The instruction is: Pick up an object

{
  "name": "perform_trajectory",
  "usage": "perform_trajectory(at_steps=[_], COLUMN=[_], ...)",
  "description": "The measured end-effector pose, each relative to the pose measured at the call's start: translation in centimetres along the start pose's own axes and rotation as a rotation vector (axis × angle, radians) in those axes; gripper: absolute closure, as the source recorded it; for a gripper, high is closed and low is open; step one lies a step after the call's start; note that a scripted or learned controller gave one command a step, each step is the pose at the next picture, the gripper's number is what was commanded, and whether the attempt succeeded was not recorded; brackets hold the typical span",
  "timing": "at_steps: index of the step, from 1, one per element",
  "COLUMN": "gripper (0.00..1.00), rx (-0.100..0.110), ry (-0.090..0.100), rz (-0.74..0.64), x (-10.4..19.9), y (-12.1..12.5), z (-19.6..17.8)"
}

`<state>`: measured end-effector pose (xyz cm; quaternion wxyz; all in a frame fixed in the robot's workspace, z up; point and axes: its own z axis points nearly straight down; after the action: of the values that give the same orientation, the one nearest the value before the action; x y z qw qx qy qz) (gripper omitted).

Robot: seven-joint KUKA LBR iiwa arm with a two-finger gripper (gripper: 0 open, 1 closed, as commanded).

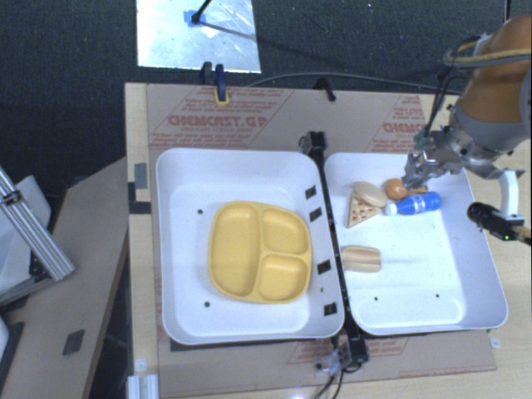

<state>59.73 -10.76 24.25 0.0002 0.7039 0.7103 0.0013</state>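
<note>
- jaws (418, 170) sit low at the far edge of the right bin (474, 302), right over the item cluster; prob. lining up a grab. can't tell if wide or narrow, nothing seen held.
- right bin: orange ball (395, 189) just under the jaws, touching a blue bottle (413, 204) lying on its side; pizza slice toy (363, 209) beside them near the divider edge; tan bread piece (361, 258) apart, mid-bin by the divider.
- left bin (187, 306): yellow divided plate (258, 251) flat in the middle, compartments bare.
- both bins rest side by side on the tabletop (274, 110).
</note>
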Motion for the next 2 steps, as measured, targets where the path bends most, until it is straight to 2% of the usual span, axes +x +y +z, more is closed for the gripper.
perform_trajectory(at_steps=[1,2], gripper=[1.00,1.00], rx=[0.002,0.000], ry=[0.000,0.001], rz=[0.000,-0.001], x=[5.3,10.0], y=[-1.1,-1.2], z=[1.3,0.8])
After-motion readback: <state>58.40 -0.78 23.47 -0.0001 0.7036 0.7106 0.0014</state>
